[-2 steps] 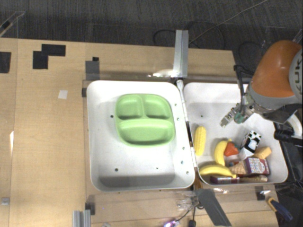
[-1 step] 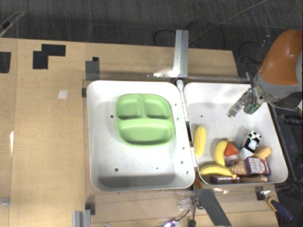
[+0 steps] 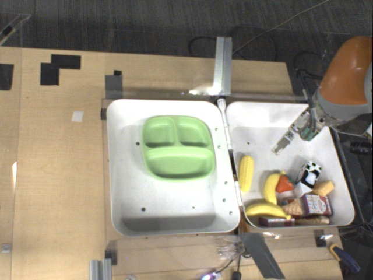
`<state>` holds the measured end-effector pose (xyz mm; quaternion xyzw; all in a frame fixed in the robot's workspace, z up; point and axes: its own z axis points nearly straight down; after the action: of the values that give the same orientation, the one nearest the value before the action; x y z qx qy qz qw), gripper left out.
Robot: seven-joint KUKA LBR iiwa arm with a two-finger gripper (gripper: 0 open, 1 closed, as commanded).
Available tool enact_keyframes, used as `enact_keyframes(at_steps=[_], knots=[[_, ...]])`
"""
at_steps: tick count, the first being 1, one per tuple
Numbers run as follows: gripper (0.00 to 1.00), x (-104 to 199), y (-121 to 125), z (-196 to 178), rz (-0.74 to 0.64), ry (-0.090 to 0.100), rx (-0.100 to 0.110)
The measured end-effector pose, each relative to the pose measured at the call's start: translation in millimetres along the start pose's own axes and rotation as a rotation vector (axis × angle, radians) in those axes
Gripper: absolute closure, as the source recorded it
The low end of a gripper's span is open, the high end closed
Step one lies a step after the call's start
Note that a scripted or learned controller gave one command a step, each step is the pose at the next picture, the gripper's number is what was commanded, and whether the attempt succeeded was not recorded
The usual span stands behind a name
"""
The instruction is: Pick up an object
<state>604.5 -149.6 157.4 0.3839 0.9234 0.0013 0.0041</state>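
My gripper [image 3: 294,137] hangs over the upper middle of the right bin [image 3: 256,121], open, with nothing between its fingers. Below it, several small items crowd the bin's lower part: a yellow corn cob [image 3: 246,173] by the left wall, a banana [image 3: 265,210] along the front, a second curved yellow piece [image 3: 271,187], a small red-orange item [image 3: 284,184], a black-and-white toy [image 3: 311,172], a tan bread-like piece [image 3: 324,187] and a pink-labelled packet [image 3: 315,205]. The gripper is well above and apart from all of them.
A green divided plate [image 3: 178,146] lies in the left bin [image 3: 125,214]. A metal post [image 3: 223,63] stands behind the divider between the bins. Cables trail over the dark floor at the back right. Bare wooden bench spreads to the left.
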Motion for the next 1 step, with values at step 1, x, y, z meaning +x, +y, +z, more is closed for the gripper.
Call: enact_keyframes(at_steps=[1], knots=[[0.00, 45.9, -19.6, 65.2, 0.008, -0.008, -0.005]])
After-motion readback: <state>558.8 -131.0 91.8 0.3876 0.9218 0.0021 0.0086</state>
